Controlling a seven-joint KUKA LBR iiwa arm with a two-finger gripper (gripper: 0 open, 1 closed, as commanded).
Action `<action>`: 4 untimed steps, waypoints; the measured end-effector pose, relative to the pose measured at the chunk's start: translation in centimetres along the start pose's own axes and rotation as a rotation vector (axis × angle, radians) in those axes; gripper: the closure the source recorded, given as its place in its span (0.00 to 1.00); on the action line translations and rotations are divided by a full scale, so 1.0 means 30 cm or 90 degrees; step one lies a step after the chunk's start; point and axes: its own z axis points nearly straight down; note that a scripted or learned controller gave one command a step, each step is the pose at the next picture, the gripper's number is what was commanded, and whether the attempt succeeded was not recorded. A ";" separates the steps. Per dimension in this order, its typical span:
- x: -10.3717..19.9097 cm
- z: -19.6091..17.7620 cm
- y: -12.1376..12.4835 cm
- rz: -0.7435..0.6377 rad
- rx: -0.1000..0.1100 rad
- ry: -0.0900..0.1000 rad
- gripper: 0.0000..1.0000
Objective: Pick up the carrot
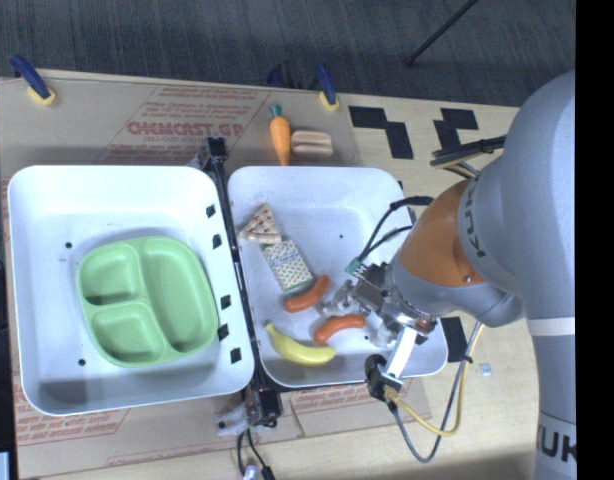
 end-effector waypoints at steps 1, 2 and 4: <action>0.003 -0.032 -0.001 -0.003 0.002 0.000 1.00; 0.003 -0.032 -0.001 -0.003 0.002 0.000 0.00; 0.515 -0.335 0.040 0.140 0.000 0.000 0.00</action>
